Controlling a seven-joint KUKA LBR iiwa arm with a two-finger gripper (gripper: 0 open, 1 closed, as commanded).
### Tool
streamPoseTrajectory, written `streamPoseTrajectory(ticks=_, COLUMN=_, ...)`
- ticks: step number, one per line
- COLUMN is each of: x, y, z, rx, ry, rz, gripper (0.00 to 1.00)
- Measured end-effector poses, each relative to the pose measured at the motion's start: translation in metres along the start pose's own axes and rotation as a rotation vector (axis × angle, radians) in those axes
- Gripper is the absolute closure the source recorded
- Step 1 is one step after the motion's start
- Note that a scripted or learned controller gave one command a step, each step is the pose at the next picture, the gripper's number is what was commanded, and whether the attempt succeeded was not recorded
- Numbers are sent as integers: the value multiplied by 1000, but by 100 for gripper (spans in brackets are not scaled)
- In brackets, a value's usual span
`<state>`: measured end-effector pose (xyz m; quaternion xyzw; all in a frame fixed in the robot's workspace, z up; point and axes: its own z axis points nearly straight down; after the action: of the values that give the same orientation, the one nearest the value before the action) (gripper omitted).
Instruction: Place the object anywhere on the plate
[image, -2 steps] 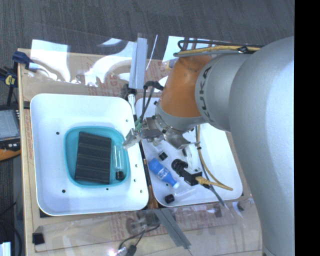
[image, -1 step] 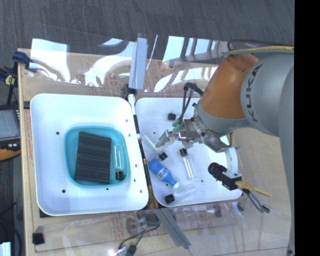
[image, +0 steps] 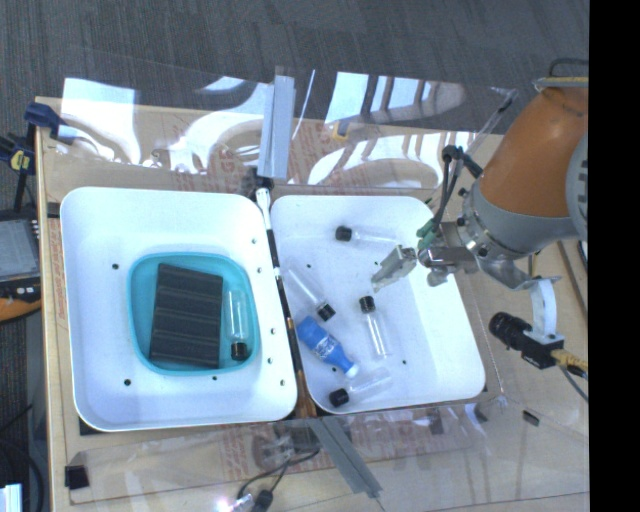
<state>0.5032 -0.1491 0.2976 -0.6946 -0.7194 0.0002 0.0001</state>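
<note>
A blue plate (image: 143, 285) lies in the left bin (image: 90, 230). On it rest a black ridged block (image: 187, 315) and a clear vial with a black cap (image: 238, 322), along the plate's right side. My gripper (image: 415, 268) hovers over the upper right part of the right bin (image: 445, 350), open, with nothing between its fingers. Just below and left of it lies a clear black-capped vial (image: 372, 325). A small bottle with a blue label (image: 325, 342) lies lower left in that bin.
More clear vials lie in the right bin: one near the top (image: 346, 234), one by the left wall (image: 305, 296), one at the bottom (image: 352, 391). A metal bar (image: 277, 125) stands behind the bins. The arm's orange band (image: 535, 140) fills the right.
</note>
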Motion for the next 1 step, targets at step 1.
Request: streamPoseTrajectory(ticks=1, x=-62, y=-7, z=-27, rx=1, ry=1, rz=16, gripper=0)
